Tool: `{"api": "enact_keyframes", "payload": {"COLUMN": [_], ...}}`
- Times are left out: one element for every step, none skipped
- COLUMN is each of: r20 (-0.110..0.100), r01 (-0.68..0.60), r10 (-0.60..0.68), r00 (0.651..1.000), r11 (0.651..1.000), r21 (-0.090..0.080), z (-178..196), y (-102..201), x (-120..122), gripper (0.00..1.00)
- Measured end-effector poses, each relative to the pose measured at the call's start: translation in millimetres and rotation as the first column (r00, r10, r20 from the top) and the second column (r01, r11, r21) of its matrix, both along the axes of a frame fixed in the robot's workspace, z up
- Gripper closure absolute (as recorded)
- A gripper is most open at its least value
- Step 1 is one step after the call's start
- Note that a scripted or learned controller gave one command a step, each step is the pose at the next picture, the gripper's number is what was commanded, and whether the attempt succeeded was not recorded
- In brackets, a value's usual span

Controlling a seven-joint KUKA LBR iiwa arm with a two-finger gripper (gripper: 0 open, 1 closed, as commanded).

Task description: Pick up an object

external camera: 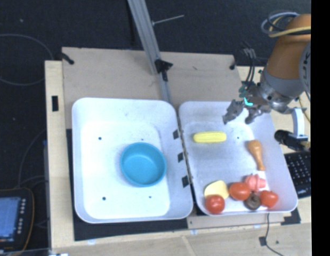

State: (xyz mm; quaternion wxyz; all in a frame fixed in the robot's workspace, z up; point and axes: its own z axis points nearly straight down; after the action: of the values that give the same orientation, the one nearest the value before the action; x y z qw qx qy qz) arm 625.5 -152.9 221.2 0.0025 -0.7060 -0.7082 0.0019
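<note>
The arm reaches in from the right, its orange band high at the edge and the grey wrist angled down and leftward over the far right corner of the right bin. The gripper hangs above that corner with its two dark fingers spread apart, nothing between them and nothing touched. Just below and to its left lies the corn, flat and crosswise on the bin floor, apart from the fingers. Below and slightly right of the gripper lies an orange carrot, pointing along the bin. Farther below, well apart from the gripper, a cluster sits at the bin's near end: a yellow piece, three tomatoes, a pink item and a small dark one, all close together. Far to the gripper's lower left, in the left bin, sits a blue bowl.
</note>
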Motion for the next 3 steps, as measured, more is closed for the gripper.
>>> {"api": "enact_keyframes", "payload": {"r20": [0.009, 0.002, 0.006], "r01": [-0.001, 0.005, 0.005], "r10": [0.001, -0.005, -0.005], "r00": [1.0, 1.0, 1.0], "r11": [1.0, 1.0, 1.0], "r21": [-0.001, -0.003, -0.003], "z": [5, -44, -100], "y": [0, -11, -4], "x": [2, 3, 1], "gripper": [0.0, 0.0, 0.0]}}
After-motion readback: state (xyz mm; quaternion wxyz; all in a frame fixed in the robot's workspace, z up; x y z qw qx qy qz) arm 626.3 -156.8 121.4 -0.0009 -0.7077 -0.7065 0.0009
